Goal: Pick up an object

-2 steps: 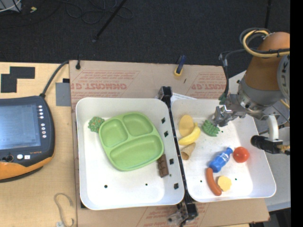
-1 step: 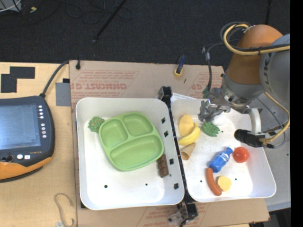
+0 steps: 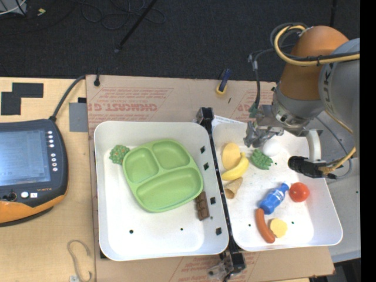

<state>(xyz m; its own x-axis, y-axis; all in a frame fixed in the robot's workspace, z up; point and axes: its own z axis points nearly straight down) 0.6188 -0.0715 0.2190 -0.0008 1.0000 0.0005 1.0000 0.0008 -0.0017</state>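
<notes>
My gripper (image 3: 257,138) hangs over the back of the right bin (image 3: 329,228), just above and slightly left of a small green leafy toy (image 3: 262,160). Nothing shows between gripper and toy, and no object is lifted. Left of the toy lie a yellow round fruit (image 3: 230,153) and a banana (image 3: 235,170), with a tan cone (image 3: 233,187) below them. Toward the front lie a blue bottle (image 3: 274,198), a red tomato (image 3: 299,191), an orange sausage (image 3: 264,225) and a small yellow piece (image 3: 278,227).
The left bin (image 3: 111,228) holds a green divided plate (image 3: 164,174), a green broccoli toy (image 3: 118,153) and a brown bar (image 3: 202,206) by the divider. A tablet (image 3: 26,163) sits at the far left. A blue and yellow clip (image 3: 222,82) lies behind the bins.
</notes>
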